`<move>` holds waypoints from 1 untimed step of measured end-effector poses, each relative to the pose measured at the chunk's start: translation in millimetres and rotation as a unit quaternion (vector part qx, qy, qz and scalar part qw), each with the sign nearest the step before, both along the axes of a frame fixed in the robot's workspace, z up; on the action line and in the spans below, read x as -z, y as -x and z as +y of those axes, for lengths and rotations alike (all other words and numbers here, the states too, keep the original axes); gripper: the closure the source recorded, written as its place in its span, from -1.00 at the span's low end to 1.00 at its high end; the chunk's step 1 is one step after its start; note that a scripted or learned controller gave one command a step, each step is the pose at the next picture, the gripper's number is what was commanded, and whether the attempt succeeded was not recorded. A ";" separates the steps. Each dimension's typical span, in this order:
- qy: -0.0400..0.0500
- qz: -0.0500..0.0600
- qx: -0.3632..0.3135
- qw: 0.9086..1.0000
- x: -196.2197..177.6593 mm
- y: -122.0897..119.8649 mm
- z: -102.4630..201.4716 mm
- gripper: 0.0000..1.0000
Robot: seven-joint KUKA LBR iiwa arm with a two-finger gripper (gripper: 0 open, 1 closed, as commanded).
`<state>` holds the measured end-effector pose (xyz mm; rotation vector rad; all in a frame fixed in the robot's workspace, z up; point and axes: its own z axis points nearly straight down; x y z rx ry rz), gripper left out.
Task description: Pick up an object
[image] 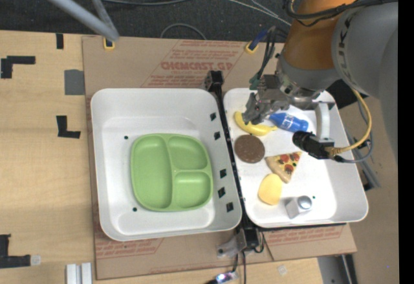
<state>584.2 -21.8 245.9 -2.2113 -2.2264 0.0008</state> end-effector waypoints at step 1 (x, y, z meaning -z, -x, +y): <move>0.001 0.000 0.001 1.000 8.9 4.7 43.6 1.00</move>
